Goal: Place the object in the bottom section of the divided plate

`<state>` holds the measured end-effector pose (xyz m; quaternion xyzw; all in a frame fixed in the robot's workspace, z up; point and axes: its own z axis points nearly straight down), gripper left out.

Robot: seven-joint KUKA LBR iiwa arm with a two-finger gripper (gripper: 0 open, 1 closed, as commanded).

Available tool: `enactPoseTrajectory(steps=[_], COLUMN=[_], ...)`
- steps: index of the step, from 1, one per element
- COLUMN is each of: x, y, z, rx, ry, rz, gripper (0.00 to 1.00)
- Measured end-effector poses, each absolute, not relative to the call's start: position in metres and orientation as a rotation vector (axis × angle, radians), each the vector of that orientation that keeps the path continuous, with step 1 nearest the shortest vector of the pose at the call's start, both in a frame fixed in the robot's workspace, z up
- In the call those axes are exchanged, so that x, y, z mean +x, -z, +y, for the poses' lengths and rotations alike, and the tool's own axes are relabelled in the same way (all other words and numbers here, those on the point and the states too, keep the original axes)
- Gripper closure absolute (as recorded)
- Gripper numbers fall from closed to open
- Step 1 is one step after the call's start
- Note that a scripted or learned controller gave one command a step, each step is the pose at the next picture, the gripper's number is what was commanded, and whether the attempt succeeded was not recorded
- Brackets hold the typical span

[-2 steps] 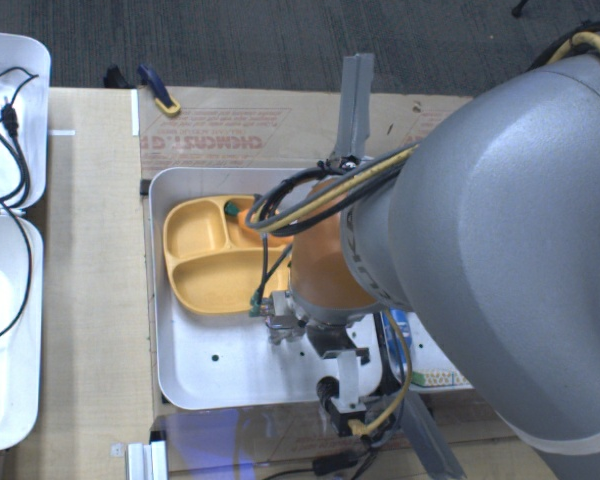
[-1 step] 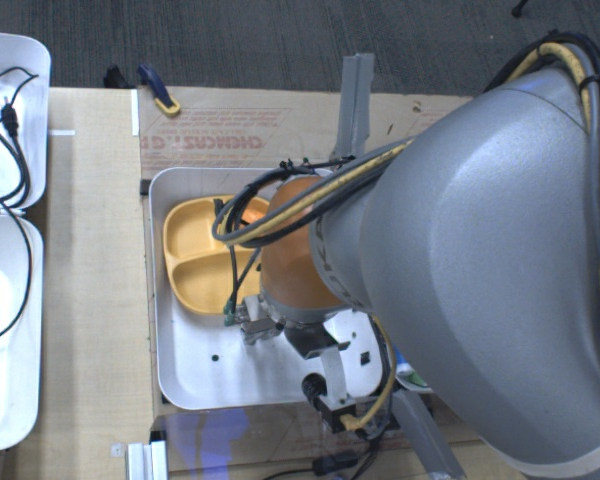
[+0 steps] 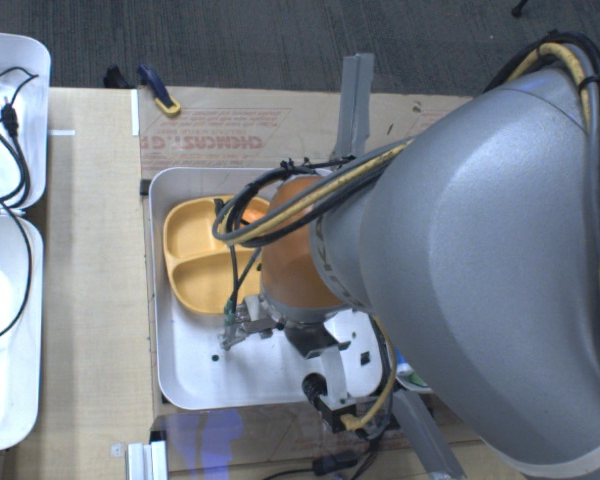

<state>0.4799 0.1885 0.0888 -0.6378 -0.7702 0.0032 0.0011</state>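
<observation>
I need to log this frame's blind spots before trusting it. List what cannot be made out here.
- Divided plate: its right part lies under the arm in the camera view, so its sections cannot be counted.
- The object to place: none can be picked out; the arm covers much of the bin.
- Claw: small and tangled with cables, so its state is unreadable.
- Left bins: cut off by the left edge.

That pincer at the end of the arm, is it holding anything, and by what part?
It cannot be told. The pincer sits low at the yellow divided plate's near edge, inside the white bin, and the arm hides whatever may be between its tips.
</observation>
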Motion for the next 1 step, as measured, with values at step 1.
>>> enactPoseTrajectory(steps=[1], x=[0.4780], y=[-0.2048], z=[0.2017], rx=[-1.932], ry=[-0.012], rz=[-2.476], gripper=[0.00])
